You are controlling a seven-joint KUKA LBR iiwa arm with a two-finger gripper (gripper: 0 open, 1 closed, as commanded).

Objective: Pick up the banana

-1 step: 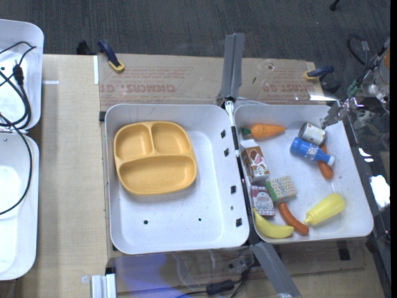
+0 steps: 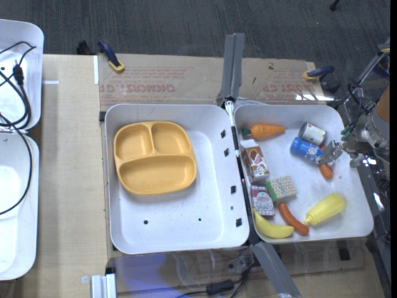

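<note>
looking at the right bin, you saw the banana lying untouched in its near left corner beside the sausage. the tool hovered well apart; its state i could not tell. picking remained undone.

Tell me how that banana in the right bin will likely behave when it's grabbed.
The banana looks like a smooth, glossy toy, so it is probably light, stiff and somewhat slippery. Its curved shape may rock or pivot when nudged. It lies against the bin's front wall beside the sausage, so that may get bumped too.
</note>
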